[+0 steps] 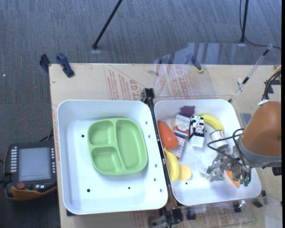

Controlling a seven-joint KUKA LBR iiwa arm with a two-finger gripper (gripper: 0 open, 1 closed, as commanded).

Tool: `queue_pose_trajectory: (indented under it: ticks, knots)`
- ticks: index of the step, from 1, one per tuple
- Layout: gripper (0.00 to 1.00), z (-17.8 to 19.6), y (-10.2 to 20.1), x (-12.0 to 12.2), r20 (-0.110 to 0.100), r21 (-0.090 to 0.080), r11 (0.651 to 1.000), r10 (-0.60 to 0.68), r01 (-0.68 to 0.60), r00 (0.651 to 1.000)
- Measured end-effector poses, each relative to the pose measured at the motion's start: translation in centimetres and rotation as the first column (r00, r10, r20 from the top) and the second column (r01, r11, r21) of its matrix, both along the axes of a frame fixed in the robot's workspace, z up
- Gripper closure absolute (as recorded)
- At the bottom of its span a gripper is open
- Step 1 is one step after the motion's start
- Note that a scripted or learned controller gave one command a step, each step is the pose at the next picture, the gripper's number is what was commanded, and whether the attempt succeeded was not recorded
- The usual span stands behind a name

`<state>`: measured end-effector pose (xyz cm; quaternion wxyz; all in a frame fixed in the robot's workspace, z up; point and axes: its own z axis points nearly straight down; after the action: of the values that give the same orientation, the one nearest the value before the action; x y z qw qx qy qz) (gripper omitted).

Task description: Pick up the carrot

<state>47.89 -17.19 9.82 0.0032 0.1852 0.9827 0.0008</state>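
A small orange piece with a green end, which looks like the carrot, lies in the front right corner of the right bin. The arm's wrist partly covers it. My gripper hangs low over that corner, right beside the orange piece and just to its left. The grey arm with its orange band reaches in from the right above it. Whether the gripper touches or holds the piece is hidden.
The right bin also holds an orange-red tapered object by its left wall, two bananas, a yellow piece, small cartons and a white cup. The left bin bears a green divided plate.
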Motion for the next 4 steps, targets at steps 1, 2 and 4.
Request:
queue_pose_trajectory:
  ticks: [1, 2, 4]
  knots:
    - [1.0, -0.8, 0.2, 0.1, 0.001, -0.005, 0.893, 0.45, -0.45, 0.893]
    - [1.0, 5.1, 8.6, 2.9, 0.003, -0.001, 0.881, 0.473, -0.473, 0.881]
    - [0.0, 1.1, 4.5, 1.2, -0.006, 0.004, 0.656, 0.754, -0.754, 0.656]
